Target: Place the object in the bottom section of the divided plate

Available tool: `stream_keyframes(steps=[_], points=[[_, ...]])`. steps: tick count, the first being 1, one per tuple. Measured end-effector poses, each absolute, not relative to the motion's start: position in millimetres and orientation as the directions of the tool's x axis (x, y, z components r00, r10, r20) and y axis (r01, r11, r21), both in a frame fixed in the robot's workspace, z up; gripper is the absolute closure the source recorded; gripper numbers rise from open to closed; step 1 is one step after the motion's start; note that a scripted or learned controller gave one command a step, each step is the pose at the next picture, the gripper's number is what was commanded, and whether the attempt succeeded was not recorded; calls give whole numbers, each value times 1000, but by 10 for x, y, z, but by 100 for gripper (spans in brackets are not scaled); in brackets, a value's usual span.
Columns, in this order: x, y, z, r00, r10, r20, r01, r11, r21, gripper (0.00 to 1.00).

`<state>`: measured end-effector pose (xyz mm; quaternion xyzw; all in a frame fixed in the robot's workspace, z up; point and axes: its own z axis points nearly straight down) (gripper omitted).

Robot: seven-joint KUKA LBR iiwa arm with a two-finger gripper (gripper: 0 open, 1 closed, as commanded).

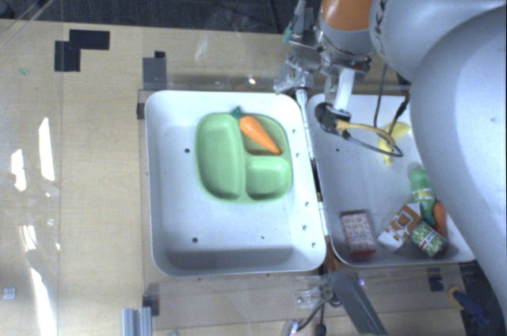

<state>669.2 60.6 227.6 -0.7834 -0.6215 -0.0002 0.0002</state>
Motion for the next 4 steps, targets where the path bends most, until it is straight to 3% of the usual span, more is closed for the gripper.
stream_keyframes(steps=[1, 2, 3, 4], points=[[6645, 636, 2313, 97, 995, 0, 995, -97, 1, 0], [6700, -10, 2819, 103, 995, 0, 995, -103, 4, 0], [6471, -179, 1914, 153, 988, 0, 988, -153, 1, 0], [6699, -879, 1662, 212, 977, 0, 977, -212, 2, 0]])
